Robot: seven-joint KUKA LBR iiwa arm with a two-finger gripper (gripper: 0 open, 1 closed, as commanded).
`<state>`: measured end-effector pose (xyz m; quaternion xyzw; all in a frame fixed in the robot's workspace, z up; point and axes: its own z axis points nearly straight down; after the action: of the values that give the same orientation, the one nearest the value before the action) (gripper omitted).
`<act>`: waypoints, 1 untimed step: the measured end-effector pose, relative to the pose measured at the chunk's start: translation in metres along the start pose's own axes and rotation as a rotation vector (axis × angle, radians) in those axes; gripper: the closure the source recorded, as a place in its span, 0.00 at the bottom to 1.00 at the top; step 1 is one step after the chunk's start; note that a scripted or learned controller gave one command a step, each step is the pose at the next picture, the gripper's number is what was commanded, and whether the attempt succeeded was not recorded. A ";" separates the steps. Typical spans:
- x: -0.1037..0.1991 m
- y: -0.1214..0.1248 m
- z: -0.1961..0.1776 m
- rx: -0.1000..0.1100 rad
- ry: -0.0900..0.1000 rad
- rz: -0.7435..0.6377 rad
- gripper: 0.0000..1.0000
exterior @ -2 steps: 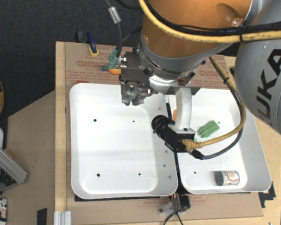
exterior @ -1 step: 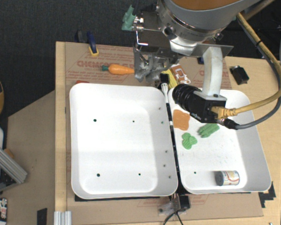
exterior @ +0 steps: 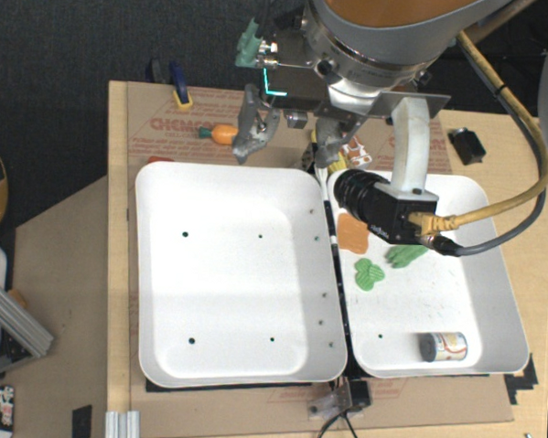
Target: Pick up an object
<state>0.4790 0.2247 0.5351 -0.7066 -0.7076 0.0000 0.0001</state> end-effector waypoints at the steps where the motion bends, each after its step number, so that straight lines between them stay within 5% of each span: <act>1: -0.001 0.003 0.275 0.010 -0.004 0.003 0.00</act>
<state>0.4824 0.2241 0.2601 -0.7078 -0.7064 0.0047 0.0022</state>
